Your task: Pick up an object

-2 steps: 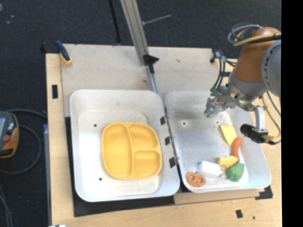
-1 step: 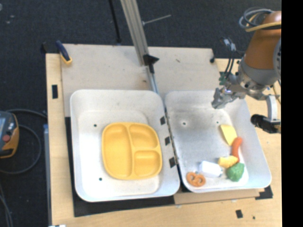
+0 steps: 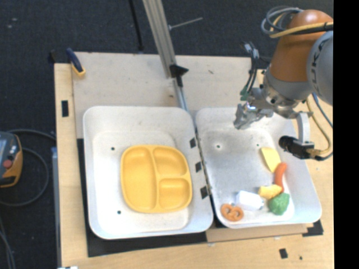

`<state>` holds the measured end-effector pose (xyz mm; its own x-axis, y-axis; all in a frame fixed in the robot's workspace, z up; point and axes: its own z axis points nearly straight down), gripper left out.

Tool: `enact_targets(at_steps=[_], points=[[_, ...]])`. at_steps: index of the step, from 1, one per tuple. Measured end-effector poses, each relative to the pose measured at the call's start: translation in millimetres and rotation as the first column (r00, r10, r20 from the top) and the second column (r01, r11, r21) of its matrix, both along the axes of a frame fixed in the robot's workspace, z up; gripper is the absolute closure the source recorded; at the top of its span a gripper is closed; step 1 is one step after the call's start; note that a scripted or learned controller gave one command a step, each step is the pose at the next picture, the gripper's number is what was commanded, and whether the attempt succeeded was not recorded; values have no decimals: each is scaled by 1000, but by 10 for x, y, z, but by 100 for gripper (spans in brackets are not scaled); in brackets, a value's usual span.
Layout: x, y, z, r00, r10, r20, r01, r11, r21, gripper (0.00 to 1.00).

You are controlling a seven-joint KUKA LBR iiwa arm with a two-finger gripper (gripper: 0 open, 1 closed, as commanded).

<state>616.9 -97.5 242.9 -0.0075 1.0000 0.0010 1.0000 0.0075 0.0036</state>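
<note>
Bench-mounted right bin: gripper, finger state indeterminable, is best descended squarely onto the 4-o'clock yellow block, isolated from clutter.

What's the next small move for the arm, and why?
Probably shift the end effector toward the near right corner of the right bin, then descend. It hangs over the bin's bare far end, while the yellow block, carrot and green piece cluster there.
</note>
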Motion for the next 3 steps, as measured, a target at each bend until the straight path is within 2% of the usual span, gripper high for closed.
enact_targets(at_steps=[1,2,3], points=[[-128,526,93,1000,0,-2,0,1000,0,100],[-146,1112,143,1000,0,0,0,1000,0,100],[-190,1626,3,1000,-1,-4,1,1000,-1,100]])
